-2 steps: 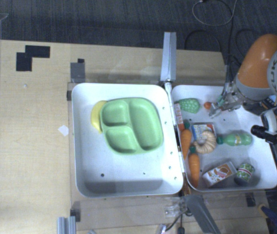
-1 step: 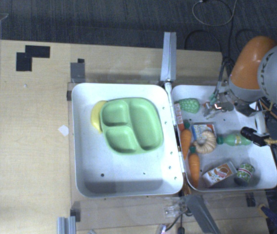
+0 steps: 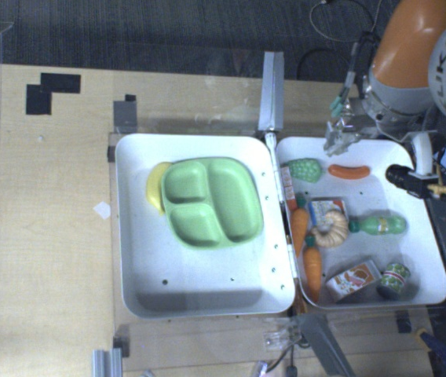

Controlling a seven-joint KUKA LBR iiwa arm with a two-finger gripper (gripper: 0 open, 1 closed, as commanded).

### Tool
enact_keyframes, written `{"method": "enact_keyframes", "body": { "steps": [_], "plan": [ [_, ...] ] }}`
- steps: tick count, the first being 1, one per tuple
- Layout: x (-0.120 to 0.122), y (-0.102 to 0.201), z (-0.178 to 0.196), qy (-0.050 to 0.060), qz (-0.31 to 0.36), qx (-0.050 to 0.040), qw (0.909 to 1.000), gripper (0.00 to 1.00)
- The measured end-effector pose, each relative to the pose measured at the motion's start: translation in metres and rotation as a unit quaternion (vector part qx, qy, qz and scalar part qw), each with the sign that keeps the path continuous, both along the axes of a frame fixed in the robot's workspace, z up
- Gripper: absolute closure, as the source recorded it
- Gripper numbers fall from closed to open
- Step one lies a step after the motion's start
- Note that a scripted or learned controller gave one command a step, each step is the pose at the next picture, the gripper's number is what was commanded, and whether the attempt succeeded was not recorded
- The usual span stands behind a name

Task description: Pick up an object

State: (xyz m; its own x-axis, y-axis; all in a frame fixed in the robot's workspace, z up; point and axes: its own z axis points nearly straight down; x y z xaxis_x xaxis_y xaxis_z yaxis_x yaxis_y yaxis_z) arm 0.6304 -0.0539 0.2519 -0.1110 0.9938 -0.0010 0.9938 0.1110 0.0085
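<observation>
Nothing is picked yet: we see our pincer [image 3: 339, 138] hanging bare above the right bin's [image 3: 435, 277] far rim, whether parted or clenched we cannot tell, with the sausage [image 3: 349, 171] just below it, untouched.

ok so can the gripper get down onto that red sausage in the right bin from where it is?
Probably yes. The gripper hangs over the right bin's far edge, near the red sausage, which lies apart from the green bumpy item with bare floor around it.
</observation>
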Motion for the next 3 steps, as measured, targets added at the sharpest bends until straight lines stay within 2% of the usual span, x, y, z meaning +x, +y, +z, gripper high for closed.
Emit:
{"method": "enact_keyframes", "body": {
  "steps": [1,2,3],
  "plan": [
    [0.04,0.028,0.053,0.0,0.109,-0.001,0.9941,1.0],
    [0.027,0.036,0.103,0.0,0.078,-0.0006,0.9969,1.0],
    [0.039,-0.04,-0.037,0.002,0.105,-0.001,0.9945,1.0]
  ]
}}
